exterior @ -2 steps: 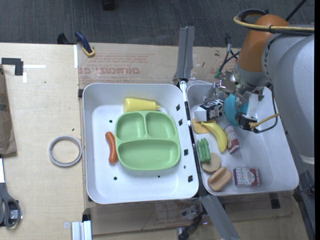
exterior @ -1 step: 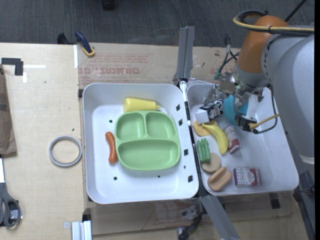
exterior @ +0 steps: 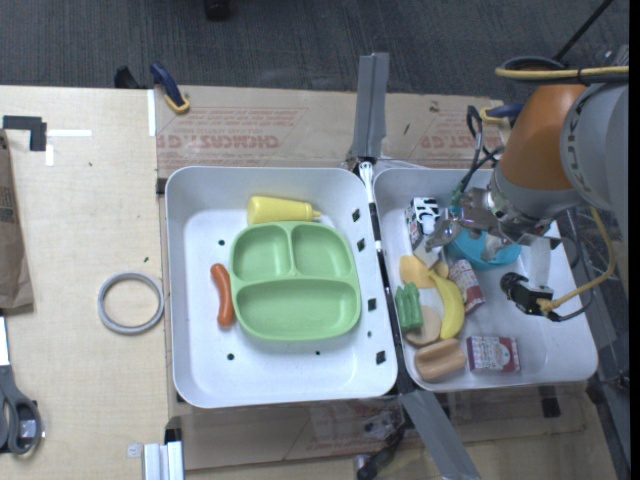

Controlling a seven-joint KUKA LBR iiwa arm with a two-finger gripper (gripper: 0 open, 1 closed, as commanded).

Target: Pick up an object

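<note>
Camera view, gripper (exterior: 447, 230) above right bin (exterior: 560, 358), banana (exterior: 450, 303) beside.

Right bin (exterior: 570, 363) holds the candidates, crowded toward its left half. Banana (exterior: 449, 303), yellow, lying curved lengthwise, resting against a tan bread roll (exterior: 439, 360) at the near end. Green ridged piece (exterior: 408, 306) just left of the banana, along the bin wall. Small red-and-white packet (exterior: 492, 353) flat on the floor, just right of the roll. Black-and-white patterned item (exterior: 425, 213) at the far left corner. Blue item (exterior: 495, 248) mid-bin, partly covered from above, shape unclear.
</note>
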